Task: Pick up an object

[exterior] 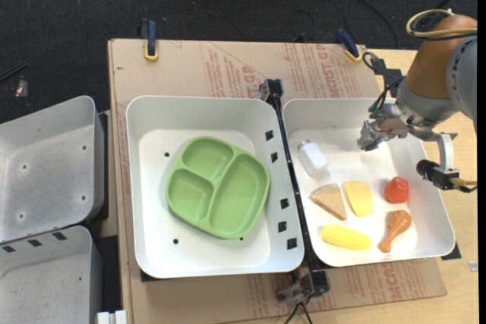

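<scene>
My claw [373,134] hangs over the far end of the right bin [440,250]; I cannot tell its state. It grips nothing I can see. Approach step: next I must descend on the nearby white bottle [312,155].

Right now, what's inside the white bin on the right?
Right bin: small white object, sandwich wedge, cheese slice, tomato, drumstick, corn. The gripper covers some floor.
</scene>
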You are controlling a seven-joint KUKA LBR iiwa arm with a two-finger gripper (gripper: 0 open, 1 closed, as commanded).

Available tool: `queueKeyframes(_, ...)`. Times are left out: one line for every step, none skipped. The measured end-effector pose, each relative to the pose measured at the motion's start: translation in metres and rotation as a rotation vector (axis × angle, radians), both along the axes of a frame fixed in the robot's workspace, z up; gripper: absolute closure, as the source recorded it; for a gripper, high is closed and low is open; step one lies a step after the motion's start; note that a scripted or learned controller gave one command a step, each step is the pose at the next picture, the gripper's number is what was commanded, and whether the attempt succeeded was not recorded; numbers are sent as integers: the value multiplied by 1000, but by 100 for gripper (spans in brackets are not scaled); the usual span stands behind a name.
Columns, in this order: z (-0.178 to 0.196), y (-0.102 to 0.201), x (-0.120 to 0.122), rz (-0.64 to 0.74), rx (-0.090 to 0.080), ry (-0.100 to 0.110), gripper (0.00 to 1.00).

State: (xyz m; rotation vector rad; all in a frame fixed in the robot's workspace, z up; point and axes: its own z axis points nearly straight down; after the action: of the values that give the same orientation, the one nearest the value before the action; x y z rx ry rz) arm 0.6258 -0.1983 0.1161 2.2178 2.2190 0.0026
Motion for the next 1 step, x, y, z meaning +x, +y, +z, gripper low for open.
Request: queueKeyframes(56, -3, -9, -2, 0, -1, 100)
